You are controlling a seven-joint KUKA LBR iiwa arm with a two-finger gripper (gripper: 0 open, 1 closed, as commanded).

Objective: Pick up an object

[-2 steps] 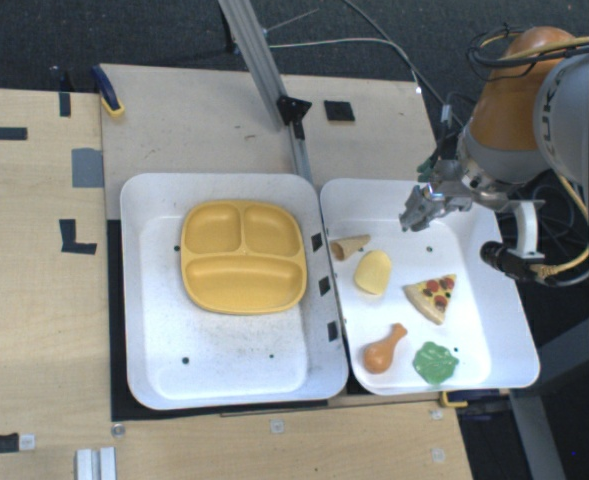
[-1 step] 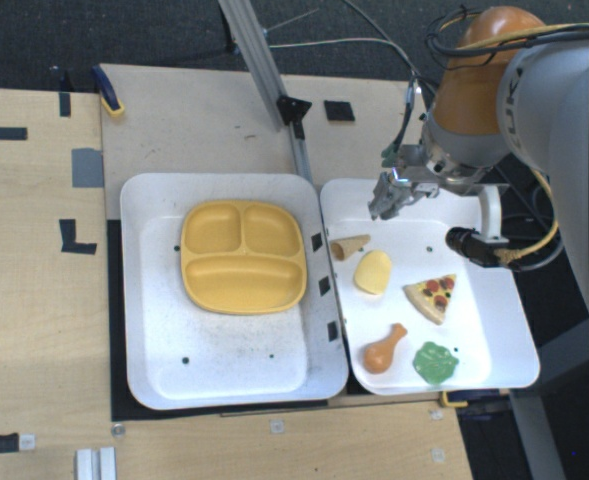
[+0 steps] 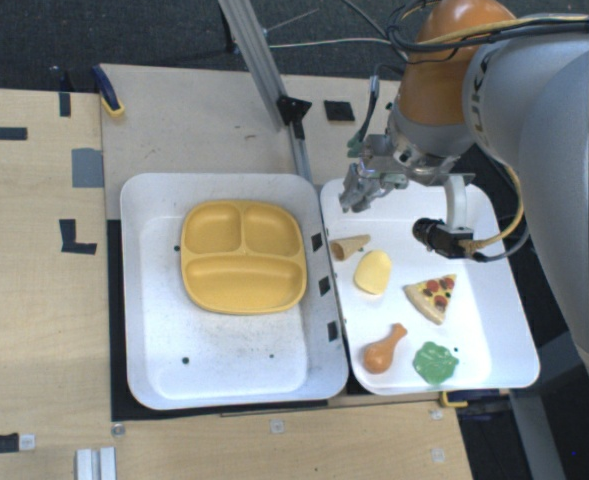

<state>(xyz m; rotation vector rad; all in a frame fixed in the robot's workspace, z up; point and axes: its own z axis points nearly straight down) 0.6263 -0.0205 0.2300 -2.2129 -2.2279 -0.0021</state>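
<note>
The end effector point(image 3: 359, 196) is hanging over the far left corner of the right bin point(image 3: 494, 368), and its small dark fingers seem to be pointing down with nothing between them, though how wide they are standing cannot be told. In that bin 5 toy foods are lying nearer the camera: a cone-shaped piece point(image 3: 350, 247) just below the end effector, then a yellow piece point(image 3: 372, 272), a pizza slice point(image 3: 432, 297), a drumstick point(image 3: 384, 349) and a green piece point(image 3: 434, 362). On the table, the left bin point(image 3: 144, 298) is carrying a yellow divided plate point(image 3: 243, 257).
</note>
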